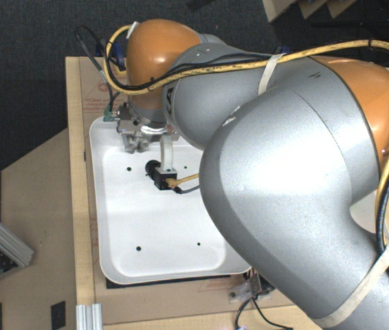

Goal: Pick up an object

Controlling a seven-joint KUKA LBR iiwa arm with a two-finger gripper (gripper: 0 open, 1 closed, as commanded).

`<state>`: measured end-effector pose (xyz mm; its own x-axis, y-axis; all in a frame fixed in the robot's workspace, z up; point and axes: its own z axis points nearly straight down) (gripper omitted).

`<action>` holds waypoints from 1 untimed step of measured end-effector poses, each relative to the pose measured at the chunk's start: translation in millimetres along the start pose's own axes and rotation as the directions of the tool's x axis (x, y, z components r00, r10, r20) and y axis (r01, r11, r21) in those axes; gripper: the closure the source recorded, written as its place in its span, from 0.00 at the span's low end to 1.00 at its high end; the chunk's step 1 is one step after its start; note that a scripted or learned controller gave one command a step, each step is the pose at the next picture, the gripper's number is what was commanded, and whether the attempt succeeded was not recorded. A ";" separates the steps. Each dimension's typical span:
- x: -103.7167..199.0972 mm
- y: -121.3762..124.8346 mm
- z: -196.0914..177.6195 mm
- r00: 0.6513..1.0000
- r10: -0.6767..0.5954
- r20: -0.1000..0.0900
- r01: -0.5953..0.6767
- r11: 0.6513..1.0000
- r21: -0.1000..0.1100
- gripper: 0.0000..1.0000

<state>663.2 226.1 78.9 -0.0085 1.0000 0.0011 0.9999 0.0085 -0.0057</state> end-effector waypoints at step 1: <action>-1.0 -44.0 -5.6 1.000 0.010 0.002 -0.010 1.000 0.001 1.00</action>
<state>619.3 224.7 84.7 0.0012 1.0000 -0.0006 1.0000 -0.0012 -0.0067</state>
